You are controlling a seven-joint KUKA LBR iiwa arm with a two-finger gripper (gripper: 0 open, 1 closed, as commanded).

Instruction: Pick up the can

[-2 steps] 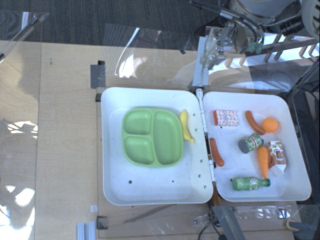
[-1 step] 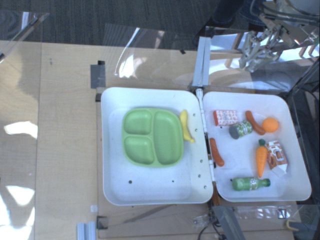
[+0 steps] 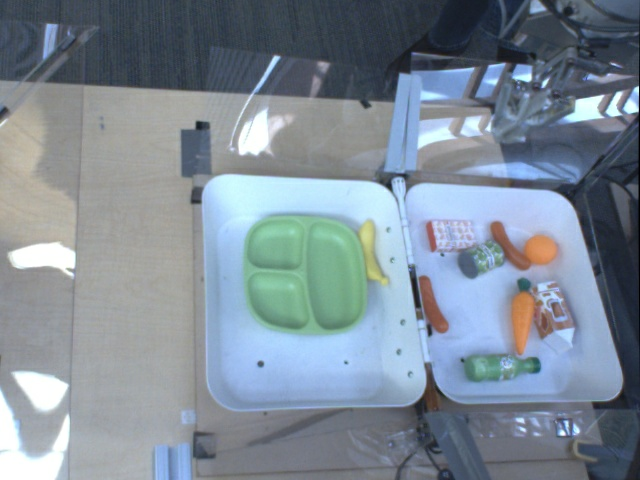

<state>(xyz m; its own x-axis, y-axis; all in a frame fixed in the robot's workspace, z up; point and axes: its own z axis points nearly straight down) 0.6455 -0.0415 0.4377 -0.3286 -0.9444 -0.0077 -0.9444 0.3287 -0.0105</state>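
Observation:
The can [image 3: 482, 259] is small, grey with a green label, and lies on its side in the upper middle of the right bin [image 3: 590, 368]. A red box [image 3: 452, 234] is just to its upper left and a brown sausage [image 3: 510, 246] to its right. My gripper [image 3: 517, 106] hangs above the bench beyond the right bin's far edge, well away from the can and high over it, with nothing seen in it.
The right bin also holds an orange [image 3: 541, 249], a carrot [image 3: 523, 314], a small carton [image 3: 554, 311], a green bottle [image 3: 500, 367] and a second sausage [image 3: 433, 304]. The left bin [image 3: 230, 368] holds a green divided plate [image 3: 305, 273] and a banana [image 3: 372, 252].

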